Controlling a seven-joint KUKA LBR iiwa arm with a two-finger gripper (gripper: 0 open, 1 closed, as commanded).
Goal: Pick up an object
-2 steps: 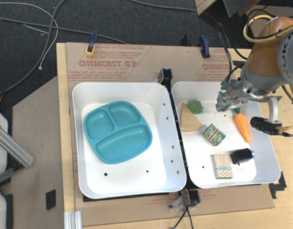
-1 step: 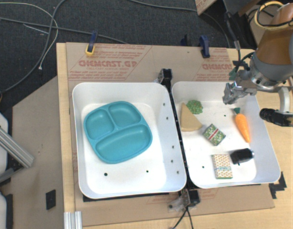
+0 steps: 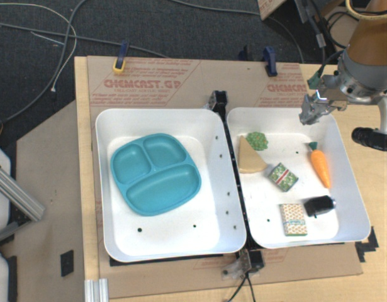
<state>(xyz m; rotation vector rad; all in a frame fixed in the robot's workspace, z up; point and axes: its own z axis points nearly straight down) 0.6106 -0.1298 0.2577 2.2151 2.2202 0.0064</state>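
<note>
Nearest, a small patterned box (image 3: 294,219) lies beside a carrot (image 3: 320,167) in the right bin (image 3: 350,200); above, the claw (image 3: 311,113) hovers, grip unclear.

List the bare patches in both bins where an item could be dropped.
Left bin: bare strip right of the blue plate, and the floor below it. Right bin: bare patch at lower left, between the wedge and the box. Crowded around the green pack, carrot and black item. The hand hovers at the top edge.

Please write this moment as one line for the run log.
end effector: above right bin's far edge, holding nothing | nearest: carrot | blue plate: left bin | pick: not yet done
</note>
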